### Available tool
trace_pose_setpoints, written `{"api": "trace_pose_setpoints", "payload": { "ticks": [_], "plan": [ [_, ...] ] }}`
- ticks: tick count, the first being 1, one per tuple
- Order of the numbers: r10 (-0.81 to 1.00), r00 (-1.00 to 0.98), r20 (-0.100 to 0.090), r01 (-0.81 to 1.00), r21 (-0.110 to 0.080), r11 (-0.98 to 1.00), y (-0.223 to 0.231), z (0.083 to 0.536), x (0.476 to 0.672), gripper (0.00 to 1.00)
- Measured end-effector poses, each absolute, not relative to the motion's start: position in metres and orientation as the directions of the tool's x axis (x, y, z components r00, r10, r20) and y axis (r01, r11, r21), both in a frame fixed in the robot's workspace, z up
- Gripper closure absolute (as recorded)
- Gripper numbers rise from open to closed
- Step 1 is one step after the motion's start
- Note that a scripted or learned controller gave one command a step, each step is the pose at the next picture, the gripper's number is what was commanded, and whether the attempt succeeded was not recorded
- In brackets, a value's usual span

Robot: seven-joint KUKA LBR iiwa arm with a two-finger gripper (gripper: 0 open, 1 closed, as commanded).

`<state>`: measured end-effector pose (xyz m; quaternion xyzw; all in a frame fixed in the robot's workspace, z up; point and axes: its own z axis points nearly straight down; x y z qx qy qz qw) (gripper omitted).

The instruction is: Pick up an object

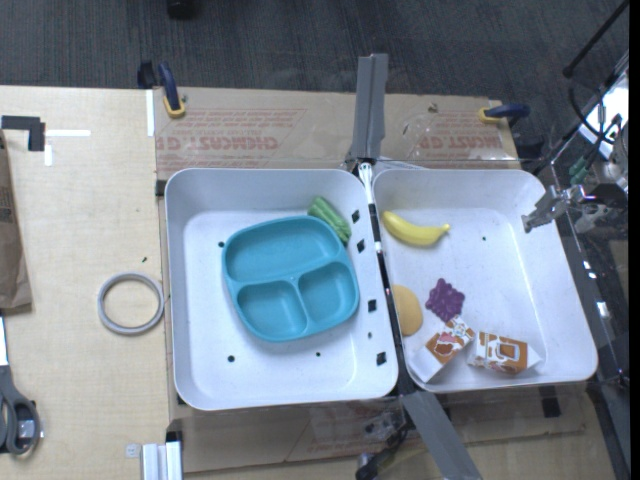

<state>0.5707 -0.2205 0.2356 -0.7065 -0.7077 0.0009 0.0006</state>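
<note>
The right bin (520,268) holds a yellow banana (415,230) near its far left corner. A purple bunch of grapes (445,298) lies toward the middle front, with a round tan-orange piece (406,310) against the left wall. Two orange-and-white packets (448,343) (500,353) rest by the front wall. In the left bin (190,268) sits a blue three-part plate (290,278), and a green ridged item (330,218) lies at the plate's far right edge.
A grey tape ring (130,302) and scissors (15,418) lie on the bench to the left. Clamps (170,93) (500,114) hold cardboard behind the bins. A metal bracket (545,213) and cabling stand at the right bin's far right edge.
</note>
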Motion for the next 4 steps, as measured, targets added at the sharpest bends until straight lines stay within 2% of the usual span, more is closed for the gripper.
{"api": "trace_pose_setpoints", "payload": {
  "ticks": [1, 2, 3, 4],
  "plan": [
    [0.942, 0.336, -0.002, 0.942, -0.004, -0.336, -0.222, 0.206, 0.583, 0.00],
    [0.968, 0.252, 0.000, 0.968, -0.004, -0.252, -0.160, 0.118, 0.492, 0.00],
    [0.994, -0.111, 0.001, 0.994, -0.003, 0.111, -0.109, 0.091, 0.500, 0.00],
    [0.994, -0.105, 0.001, 0.994, -0.003, 0.105, -0.110, 0.100, 0.500, 1.00]
  ]
}}
